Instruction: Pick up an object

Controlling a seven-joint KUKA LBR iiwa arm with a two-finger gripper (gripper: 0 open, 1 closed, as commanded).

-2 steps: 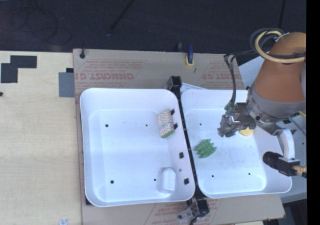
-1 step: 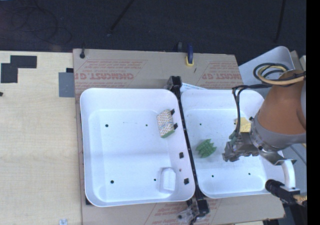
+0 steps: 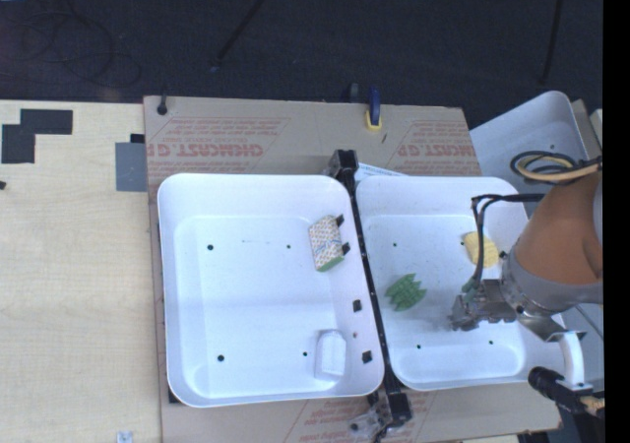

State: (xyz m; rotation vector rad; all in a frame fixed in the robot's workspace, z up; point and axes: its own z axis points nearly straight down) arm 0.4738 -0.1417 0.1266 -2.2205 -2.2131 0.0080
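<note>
Grey arm with orange band [image 3: 563, 234] reaching in from the right, wrist bent low over the right shallow white bin [image 3: 433, 372]. Two-finger gripper [image 3: 473, 315] down near the bin floor; state impossible to tell. Just left of it, apart, a green leafy plastic object [image 3: 405, 291]; behind, a yellow object [image 3: 481, 249]. In the left white bin [image 3: 187, 333], a speckled tan block [image 3: 326, 241] and a white cup-like piece [image 3: 330, 352]. Beneath, brown cardboard [image 3: 256, 141] with mirrored red print, not legible, on a pale wooden bench [image 3: 69, 284].

the arm's orange band [image 3: 563, 234] hides part of the yellow object [image 3: 481, 250] just beside it. the gripper [image 3: 471, 313] below that object is too dark and blurred to read.
</note>
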